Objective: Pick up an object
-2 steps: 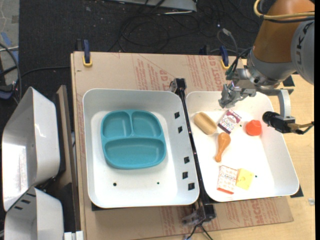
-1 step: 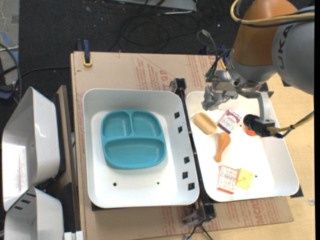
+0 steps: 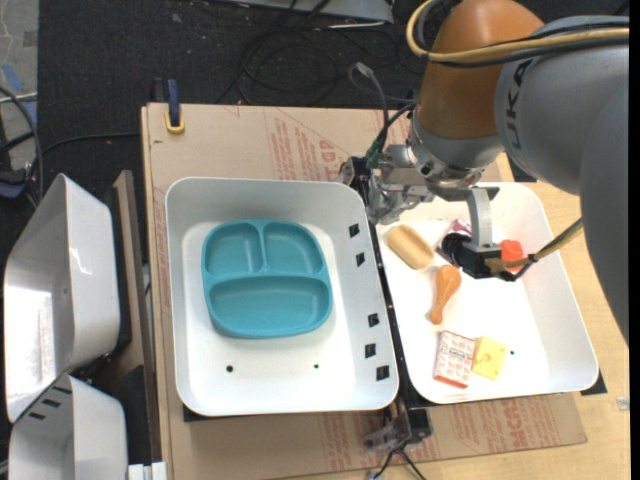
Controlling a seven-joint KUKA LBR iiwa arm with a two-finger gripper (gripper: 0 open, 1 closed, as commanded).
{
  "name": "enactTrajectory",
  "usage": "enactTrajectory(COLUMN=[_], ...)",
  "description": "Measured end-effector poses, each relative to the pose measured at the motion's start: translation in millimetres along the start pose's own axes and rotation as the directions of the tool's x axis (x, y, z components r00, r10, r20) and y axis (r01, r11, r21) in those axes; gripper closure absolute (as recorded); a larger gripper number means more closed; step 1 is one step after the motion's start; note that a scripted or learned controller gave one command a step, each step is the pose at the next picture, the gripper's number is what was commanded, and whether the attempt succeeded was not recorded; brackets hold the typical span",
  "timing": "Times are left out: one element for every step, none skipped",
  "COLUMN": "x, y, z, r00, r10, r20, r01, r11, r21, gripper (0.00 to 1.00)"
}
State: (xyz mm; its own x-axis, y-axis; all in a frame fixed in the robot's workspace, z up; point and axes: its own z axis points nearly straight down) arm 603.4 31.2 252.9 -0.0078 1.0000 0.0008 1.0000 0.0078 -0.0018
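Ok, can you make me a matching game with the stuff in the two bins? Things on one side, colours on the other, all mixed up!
Things
1. plate
2. bread roll
3. chicken leg
4. cheese

Colours
A. yellow
B. orange
C. blue-green
D. pale tan

Right pairs: 1-C, 2-D, 3-B, 4-A.
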Motion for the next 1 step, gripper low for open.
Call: enactTrajectory(x=[52.7], y=[-17.1], z=[1.7], r00=[1.000], r10=[0.000], r20=[0.000], r01=[0.000], r11=[1.000], r21=[0.001], gripper=[1.00])
